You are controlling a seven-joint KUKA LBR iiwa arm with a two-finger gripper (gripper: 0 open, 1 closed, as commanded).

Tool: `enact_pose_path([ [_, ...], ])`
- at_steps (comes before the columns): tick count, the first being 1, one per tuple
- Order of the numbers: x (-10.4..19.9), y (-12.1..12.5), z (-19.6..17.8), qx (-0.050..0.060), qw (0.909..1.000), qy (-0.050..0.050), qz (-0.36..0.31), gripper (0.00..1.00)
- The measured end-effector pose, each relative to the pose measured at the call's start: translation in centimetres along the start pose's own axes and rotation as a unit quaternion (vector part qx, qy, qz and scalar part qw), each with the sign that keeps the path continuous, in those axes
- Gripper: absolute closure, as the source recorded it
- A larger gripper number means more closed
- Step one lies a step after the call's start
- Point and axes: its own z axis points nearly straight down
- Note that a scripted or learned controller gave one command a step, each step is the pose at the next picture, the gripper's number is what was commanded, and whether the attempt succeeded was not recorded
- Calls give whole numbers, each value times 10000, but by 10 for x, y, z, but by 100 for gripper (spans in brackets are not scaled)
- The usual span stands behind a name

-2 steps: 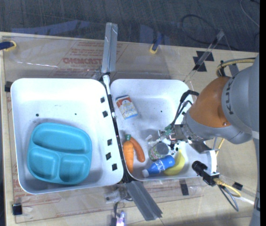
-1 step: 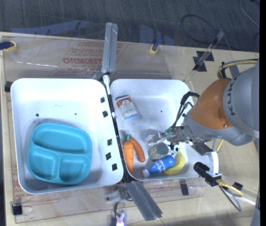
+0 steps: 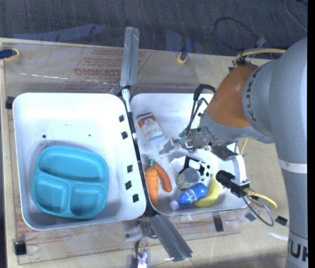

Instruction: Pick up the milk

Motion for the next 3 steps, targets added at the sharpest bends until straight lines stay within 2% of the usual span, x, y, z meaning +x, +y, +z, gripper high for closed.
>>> enact_pose_path([
  [1, -35, -38, -27, 4, 9990, -1, 451, 0],
  [2, -48, -44, 28, -145, 9990, -69, 410, 0],
  [3, -46, -53, 28, -195, 9997, -101, 53, 0],
])
